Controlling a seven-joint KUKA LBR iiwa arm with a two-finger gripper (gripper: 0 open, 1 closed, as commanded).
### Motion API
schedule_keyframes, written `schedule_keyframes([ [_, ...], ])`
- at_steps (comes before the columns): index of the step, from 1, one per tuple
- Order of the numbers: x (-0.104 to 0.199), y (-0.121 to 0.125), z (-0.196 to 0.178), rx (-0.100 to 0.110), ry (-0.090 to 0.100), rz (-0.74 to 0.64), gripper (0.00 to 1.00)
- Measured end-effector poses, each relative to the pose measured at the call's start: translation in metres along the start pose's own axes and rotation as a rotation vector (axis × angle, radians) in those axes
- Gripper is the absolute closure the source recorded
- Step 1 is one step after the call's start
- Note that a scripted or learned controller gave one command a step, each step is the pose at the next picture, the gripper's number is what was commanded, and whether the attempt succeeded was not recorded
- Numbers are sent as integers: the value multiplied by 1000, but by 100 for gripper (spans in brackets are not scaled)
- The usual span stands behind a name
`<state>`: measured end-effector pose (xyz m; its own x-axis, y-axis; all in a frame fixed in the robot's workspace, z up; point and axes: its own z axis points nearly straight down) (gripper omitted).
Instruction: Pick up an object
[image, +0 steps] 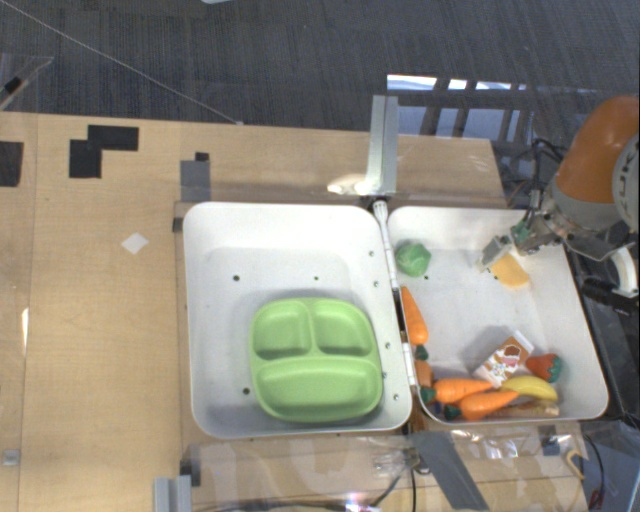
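Grey two-finger gripper (503, 251) over far right of the right shallow white bin (590, 340), pale yellow block (512, 270) touching its tips on the near side; jaw state unclear.

Glossy green plastic tray (316, 360) in matt white bin (215, 300).
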<state>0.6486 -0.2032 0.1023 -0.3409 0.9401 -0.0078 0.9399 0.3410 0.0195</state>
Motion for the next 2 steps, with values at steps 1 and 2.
schedule_keyframes([
  [1,27,-12,-65,13,4,81,0],
  [2,12,-10,6,13,3,85,0],
])
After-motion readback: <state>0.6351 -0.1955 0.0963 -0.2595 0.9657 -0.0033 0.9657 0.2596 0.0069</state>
